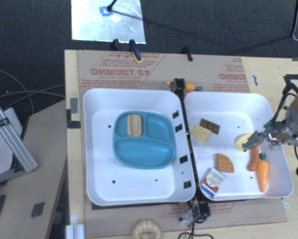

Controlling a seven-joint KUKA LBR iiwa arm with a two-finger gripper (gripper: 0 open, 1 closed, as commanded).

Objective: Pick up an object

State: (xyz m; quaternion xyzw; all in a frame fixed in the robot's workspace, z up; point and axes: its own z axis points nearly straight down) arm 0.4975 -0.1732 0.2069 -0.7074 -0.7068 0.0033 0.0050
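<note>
My gripper [254, 140] reaches in from the right and hangs low over the right bin [223, 106], near its right side. Just to its left lies a small yellow piece [242, 142], touching or nearly touching the gripper tip. Two orange carrots [253, 160] [263, 174] lie just below the gripper. Further left in the same bin are a brown chocolate bar [209, 126], a pale yellow block [200, 133], an orange waffle piece [224, 163] and a small red, white and blue carton [213, 182].
The left bin [101, 148] holds a blue divided plate [144, 146] with a tan bread piece [134, 125] in its upper left compartment. A black divider [186, 143] runs between the bins. An orange item [188, 87] lies behind the bins.
</note>
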